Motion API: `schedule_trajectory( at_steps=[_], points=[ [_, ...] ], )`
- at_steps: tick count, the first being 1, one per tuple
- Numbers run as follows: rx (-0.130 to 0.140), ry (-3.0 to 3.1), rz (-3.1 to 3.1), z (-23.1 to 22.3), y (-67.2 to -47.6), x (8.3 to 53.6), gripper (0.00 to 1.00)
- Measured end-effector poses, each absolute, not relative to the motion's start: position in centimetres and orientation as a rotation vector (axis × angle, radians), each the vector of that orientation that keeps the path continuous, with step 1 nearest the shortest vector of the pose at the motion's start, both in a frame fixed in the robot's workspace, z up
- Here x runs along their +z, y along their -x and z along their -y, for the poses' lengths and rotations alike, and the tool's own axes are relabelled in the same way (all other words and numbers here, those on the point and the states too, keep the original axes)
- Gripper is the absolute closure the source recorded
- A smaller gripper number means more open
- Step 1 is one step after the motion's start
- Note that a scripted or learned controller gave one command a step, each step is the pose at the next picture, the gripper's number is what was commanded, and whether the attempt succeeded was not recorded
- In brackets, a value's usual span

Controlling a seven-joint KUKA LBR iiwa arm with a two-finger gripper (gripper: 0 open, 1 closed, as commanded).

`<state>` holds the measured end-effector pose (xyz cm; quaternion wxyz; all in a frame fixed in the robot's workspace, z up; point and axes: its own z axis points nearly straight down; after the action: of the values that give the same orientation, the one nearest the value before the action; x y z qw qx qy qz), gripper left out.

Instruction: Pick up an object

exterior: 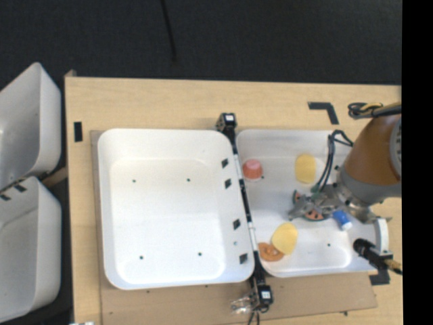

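Note:
My gripper (pixel 298 205) is down low in the right bin (pixel 270 144), reaching in from the right under the orange-banded wrist. Its two grey fingers stand spread, open, with nothing gripped between them. A small orange-brown object (pixel 313 214) lies just right of the fingertips, partly hidden under the gripper body. A blue object (pixel 342 219) lies close by on its right. Further off are a yellow piece (pixel 306 168) at the back, a pink cup (pixel 252 169) near the divider, and a yellow round piece (pixel 285 237) resting against an orange piece (pixel 270 252) at the front.
The left bin (pixel 108 181) sits beside the right one, with black clips along the shared wall (pixel 241 202). The wooden bench (pixel 169 103) surrounds both bins. White containers (pixel 27 120) stand off the bench at the far left.

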<state>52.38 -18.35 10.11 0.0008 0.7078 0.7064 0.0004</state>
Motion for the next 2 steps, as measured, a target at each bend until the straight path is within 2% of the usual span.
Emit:
schedule_trajectory(
  at_steps=[1, 2],
  points=[
    [0.005, -2.211, -2.227, 13.2, -57.9, 10.1, 0.0],
    [0.004, -2.213, -2.225, 9.6, -62.2, 10.1, 0.0]
  ],
)
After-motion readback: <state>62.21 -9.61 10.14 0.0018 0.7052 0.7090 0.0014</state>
